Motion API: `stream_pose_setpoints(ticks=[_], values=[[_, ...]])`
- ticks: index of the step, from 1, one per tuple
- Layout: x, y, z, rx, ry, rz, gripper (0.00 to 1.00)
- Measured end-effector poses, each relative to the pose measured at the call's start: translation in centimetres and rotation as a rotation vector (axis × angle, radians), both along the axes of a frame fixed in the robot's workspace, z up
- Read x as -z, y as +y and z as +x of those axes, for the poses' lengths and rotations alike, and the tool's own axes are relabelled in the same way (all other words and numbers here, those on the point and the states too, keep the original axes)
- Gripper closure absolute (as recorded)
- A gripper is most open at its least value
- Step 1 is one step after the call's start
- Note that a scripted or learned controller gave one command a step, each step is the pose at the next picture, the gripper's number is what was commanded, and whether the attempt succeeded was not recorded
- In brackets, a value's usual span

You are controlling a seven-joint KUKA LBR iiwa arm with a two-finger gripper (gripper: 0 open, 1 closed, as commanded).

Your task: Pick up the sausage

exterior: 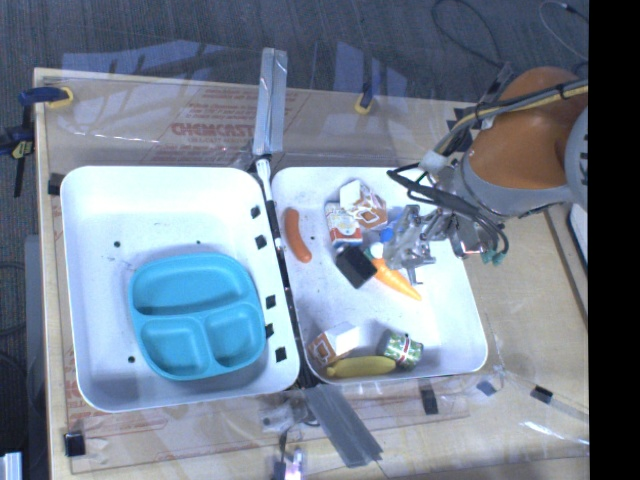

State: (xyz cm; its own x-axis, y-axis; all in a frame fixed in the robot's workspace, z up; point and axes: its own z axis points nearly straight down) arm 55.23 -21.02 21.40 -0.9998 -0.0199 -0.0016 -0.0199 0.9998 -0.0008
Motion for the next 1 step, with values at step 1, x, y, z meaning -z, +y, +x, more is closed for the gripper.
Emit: stream_pose_setpoints(ticks=[1], values=[[0.41,-0.07,-6.01,0.536,0.003,0.001,1.00]])
